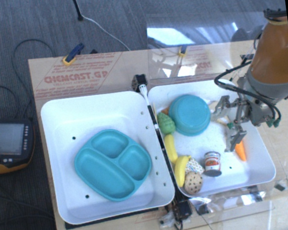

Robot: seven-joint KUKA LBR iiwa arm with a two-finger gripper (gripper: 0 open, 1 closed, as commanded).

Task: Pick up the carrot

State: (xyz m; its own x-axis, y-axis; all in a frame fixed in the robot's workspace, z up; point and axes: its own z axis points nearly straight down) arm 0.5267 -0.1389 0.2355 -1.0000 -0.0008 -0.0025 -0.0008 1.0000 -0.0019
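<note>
Faintly legible: "CHEMCAST GP" on board (pixel 75 77); hand (pixel 234 125) beside carrot (pixel 240 151).

Carrot (pixel 240 151) partly behind end effector (pixel 235 135)

You have two shallow white plastic bins (pixel 64 149) side by side on the bench. In the left one you can count one teal three-compartment plate (pixel 112 164). In the right bin you have one round teal bowl (pixel 189 114), one small orange carrot (pixel 240 151), two yellow banana-shaped pieces (pixel 170 146), one green leafy vegetable (pixel 166 124), one small red-labelled can (pixel 212 163), and one brown speckled cookie-like piece (pixel 193 183).
</note>
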